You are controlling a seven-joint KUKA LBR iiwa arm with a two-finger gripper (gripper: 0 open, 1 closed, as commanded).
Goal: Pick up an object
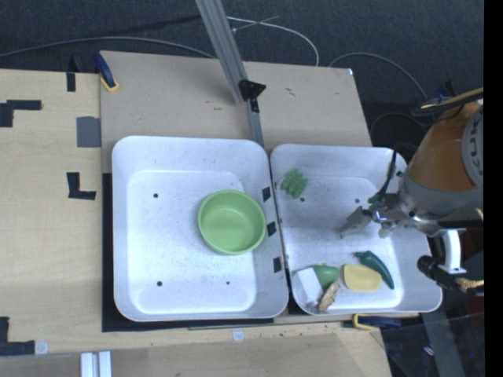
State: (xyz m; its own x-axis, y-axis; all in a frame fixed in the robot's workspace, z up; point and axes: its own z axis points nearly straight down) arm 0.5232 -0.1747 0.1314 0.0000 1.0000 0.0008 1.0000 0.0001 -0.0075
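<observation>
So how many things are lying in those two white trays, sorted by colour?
Green: 4 (bowl, small leafy piece, dark green pepper-like piece, green-and-white piece)
Yellow: 1 (rounded yellow piece)
Tan: 1 (small stick-like piece)
Total: 6

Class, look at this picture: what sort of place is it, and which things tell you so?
Probably a robotics lab bench set up for grasping trials: a grey and orange robot arm reaches over two shallow white plastic bins holding small items like a round green plastic bowl, on taped wooden boards.

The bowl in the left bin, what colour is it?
Light green, inside and out. The bowl shows plainly in the camera view.
</observation>
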